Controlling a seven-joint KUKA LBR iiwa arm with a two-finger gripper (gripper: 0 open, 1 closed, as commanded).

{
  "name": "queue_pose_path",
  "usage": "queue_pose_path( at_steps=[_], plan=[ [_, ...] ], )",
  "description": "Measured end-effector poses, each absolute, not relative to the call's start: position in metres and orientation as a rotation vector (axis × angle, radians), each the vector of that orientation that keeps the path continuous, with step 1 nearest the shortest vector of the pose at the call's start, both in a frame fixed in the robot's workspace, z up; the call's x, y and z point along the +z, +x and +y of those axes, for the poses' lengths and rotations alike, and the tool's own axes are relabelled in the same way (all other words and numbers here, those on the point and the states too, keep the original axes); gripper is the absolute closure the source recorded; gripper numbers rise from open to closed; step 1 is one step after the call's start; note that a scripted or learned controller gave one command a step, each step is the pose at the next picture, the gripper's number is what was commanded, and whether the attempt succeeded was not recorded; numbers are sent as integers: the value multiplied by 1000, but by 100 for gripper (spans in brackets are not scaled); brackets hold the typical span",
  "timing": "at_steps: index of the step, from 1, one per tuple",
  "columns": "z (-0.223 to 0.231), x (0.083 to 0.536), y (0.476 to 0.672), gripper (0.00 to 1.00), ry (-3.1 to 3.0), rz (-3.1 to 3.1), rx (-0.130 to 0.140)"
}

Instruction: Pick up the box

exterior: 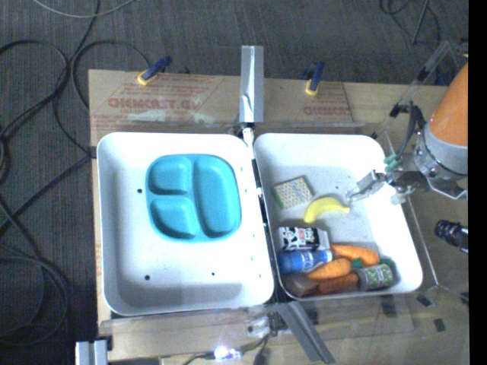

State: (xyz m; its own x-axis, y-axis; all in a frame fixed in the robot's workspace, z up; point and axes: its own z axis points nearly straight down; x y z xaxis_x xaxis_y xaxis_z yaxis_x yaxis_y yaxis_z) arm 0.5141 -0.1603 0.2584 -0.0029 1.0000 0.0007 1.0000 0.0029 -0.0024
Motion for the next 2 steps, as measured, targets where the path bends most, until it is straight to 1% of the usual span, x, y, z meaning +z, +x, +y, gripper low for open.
queue_pose_path(
  at_steps=[1,2],
  plan=[
    [-117,137,544,0,-2061,-2366,2],
    [-103,88,649,0,-2218,-2234,-6]
  ],
)
